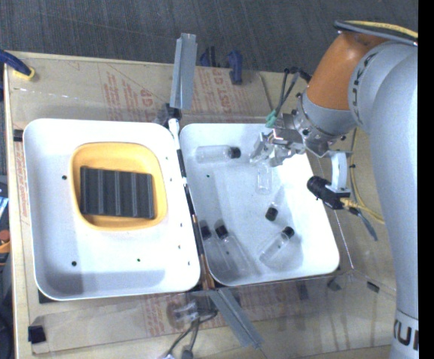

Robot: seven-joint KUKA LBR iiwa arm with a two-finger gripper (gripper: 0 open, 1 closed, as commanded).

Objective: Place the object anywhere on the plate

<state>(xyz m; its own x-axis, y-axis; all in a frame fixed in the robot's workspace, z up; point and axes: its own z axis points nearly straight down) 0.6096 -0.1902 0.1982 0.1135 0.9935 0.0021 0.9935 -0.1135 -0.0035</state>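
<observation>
Vial just below gripper — right bin

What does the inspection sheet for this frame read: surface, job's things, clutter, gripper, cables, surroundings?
Surface: wooden bench bearing left bin and right bin.
Job's things: yellow plate with dark ridged insert in left bin; clear vials with black caps scattered in right bin.
Clutter: nothing seen.
Gripper: gripper over right bin's upper part, a clear vial between its fingers.
Cables: wires by wrist.
Surroundings: blue clamps, grey carpet.
</observation>
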